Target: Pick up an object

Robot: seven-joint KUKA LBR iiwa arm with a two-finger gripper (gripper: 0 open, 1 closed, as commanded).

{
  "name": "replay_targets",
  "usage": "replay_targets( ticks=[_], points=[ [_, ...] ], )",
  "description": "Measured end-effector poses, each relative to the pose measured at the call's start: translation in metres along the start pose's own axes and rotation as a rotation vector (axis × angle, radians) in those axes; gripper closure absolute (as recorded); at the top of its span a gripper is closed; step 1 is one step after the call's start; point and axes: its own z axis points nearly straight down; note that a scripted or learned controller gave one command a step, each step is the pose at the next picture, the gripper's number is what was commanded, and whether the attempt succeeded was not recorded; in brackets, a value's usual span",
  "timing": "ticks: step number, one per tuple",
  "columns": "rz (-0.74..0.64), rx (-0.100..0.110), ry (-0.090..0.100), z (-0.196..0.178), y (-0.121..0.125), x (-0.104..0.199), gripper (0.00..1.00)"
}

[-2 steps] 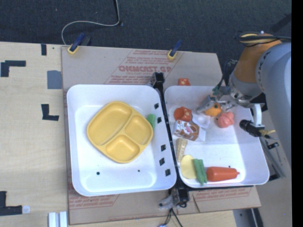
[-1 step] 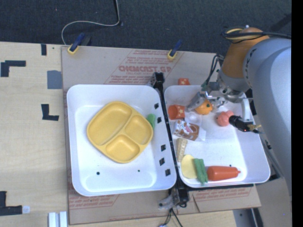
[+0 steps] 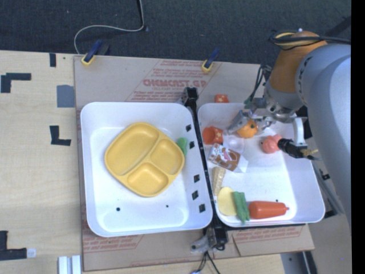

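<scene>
My gripper (image 3: 246, 124) hangs low over the back of the right bin (image 3: 296, 181), right on top of a small orange-yellow toy fruit (image 3: 247, 132). The fruit peeks out from just under the gripper. Around it lie a red-orange round piece (image 3: 212, 135), a crinkled snack packet (image 3: 226, 156) and a pink-red ball (image 3: 269, 145). At the bin's front lie a long red-orange vegetable (image 3: 267, 210), a green piece (image 3: 240, 206) and a pale yellow piece (image 3: 226, 201).
The left bin (image 3: 102, 210) holds a yellow divided plate (image 3: 145, 158) and a small green item (image 3: 182, 145) by the divider. A small red item (image 3: 221, 99) sits at the right bin's back rim. The arm's grey body (image 3: 333, 107) covers the bench's right side.
</scene>
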Motion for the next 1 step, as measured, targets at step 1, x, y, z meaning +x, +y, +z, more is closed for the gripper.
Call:
replay_targets(
  ticks=[1],
  points=[
    [-0.012, -0.031, 0.008, -0.0967, -0.0073, 0.0845, 1.00]
  ],
)
